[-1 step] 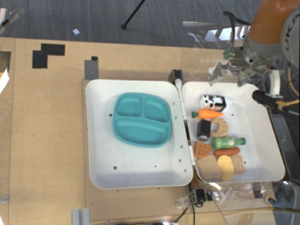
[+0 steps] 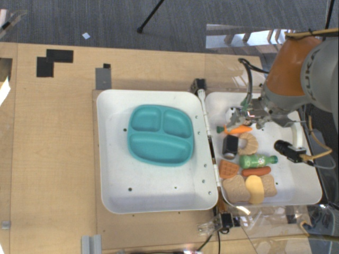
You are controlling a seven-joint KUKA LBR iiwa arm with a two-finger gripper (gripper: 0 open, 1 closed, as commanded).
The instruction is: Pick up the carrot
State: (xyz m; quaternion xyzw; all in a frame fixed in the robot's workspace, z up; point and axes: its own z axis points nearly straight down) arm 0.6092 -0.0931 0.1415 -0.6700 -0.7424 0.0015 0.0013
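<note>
Claw (image 2: 248, 116) low over the back half of the right bin (image 2: 296, 184), at the end of the grey arm (image 2: 320, 78) with its orange band, reaching in from the right; impossible to tell whether open or closed. Just below and slightly left of the claw, the carrot (image 2: 239, 129): orange, lying roughly crosswise on the bin floor, green end toward the wall shared with the left bin; very close under the claw, but touching or apart unclear. Directly in front of the carrot, a black can (image 2: 229, 146) beside a round tan biscuit (image 2: 249, 142), both just next to it. Further toward the front, a green bottle (image 2: 258, 161) on its side; a red sausage (image 2: 256, 171) just beneath it; an orange waffle piece (image 2: 229, 169) to their left. At the front edge of the bin, a cluster of bread pieces (image 2: 237, 189) packed against a yellow piece (image 2: 255, 188). Across the dividing wall, the left bin (image 2: 114, 194), with a teal divided plate (image 2: 160, 134) near its middle; three compartments, two small ones at the back and one long one in front. Under both bins, the wooden table (image 2: 47, 168); black tape marks (image 2: 50, 62) near its far left corner.
</note>
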